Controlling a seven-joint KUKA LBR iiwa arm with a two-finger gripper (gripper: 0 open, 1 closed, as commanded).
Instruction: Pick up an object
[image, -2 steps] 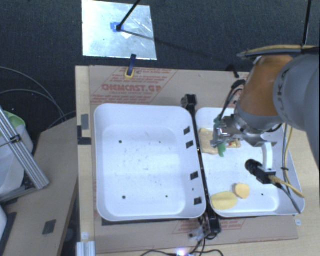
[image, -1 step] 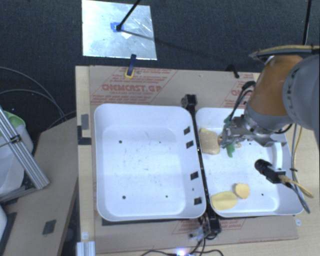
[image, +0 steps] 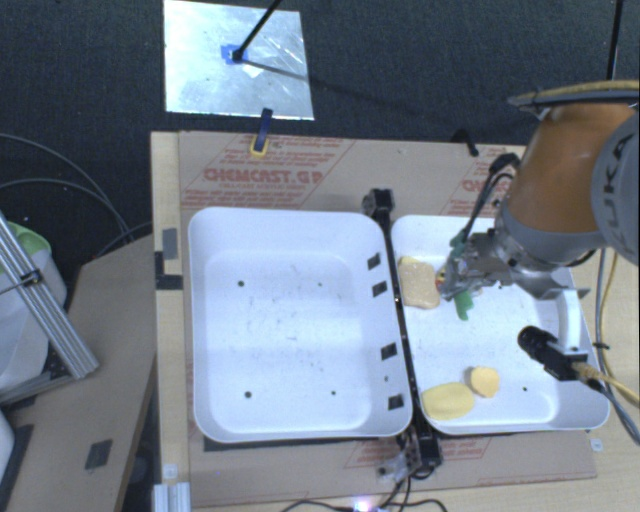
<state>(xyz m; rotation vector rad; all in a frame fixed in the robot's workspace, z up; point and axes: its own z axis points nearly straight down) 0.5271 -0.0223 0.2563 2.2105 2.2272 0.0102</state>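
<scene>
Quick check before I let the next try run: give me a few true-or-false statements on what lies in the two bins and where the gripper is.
1. The gripper is over the right bin. True.
2. A pale tan block lies in the left bin. False: it lies in the right bin, by the divider.
3. Two yellow pieces, a larger one and a smaller one, lie near the right bin's front edge. True.
4. The gripper is over the yellow pieces. False: it is beside the tan block.
</scene>
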